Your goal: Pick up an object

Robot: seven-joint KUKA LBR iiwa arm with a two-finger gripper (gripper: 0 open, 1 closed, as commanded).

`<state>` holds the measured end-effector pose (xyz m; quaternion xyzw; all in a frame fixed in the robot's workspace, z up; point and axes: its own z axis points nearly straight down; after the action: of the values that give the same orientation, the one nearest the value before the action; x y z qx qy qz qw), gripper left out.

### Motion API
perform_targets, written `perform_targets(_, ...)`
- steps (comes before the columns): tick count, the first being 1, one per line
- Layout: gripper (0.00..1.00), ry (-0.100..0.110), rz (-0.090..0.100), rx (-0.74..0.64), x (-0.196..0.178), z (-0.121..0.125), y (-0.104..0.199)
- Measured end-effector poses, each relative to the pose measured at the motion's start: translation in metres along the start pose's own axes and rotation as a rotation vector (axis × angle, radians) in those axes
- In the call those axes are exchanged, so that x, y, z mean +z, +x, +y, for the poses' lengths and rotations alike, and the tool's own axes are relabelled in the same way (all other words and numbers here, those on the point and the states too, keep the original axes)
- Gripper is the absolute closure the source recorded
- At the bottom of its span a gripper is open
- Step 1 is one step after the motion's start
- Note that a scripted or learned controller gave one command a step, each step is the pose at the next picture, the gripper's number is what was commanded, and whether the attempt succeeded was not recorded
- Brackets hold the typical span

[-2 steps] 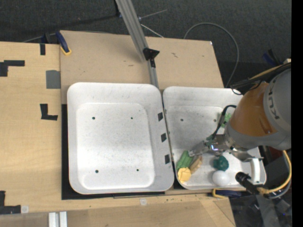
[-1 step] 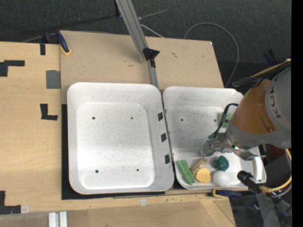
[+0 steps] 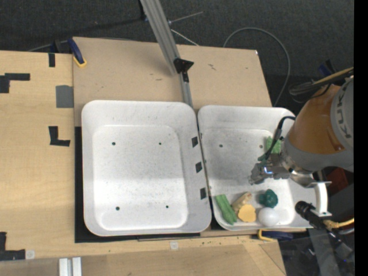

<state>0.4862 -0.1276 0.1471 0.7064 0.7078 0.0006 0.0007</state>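
Right bin [image 3: 230, 117]: a green stick [image 3: 225, 208], a tan piece [image 3: 241, 200], a yellow piece [image 3: 247, 213], a white ball [image 3: 268, 216] and a dark green lump [image 3: 267, 198] are clustered at the near edge. The gripper [image 3: 261, 172] is seen just above them; whether the fingers are spread or pressed together cannot be told, nothing being seen between them. A green item [image 3: 274, 146] is partly hidden behind the arm [image 3: 316, 128], its shape unclear; the left bin [image 3: 89, 154] lies alongside on the counter [image 3: 132, 73].

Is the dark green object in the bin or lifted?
In the bin: dark green object rests on the right bin floor, below the gripper.
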Motion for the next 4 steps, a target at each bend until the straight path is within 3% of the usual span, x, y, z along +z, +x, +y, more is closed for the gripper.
perform_targets(2, 1.0, -0.003, -0.001, 0.0, -0.114, 0.007, -0.004)
perform_targets(4, 1.0, 0.005, 0.001, -0.004, -0.094, 0.037, 0.093)
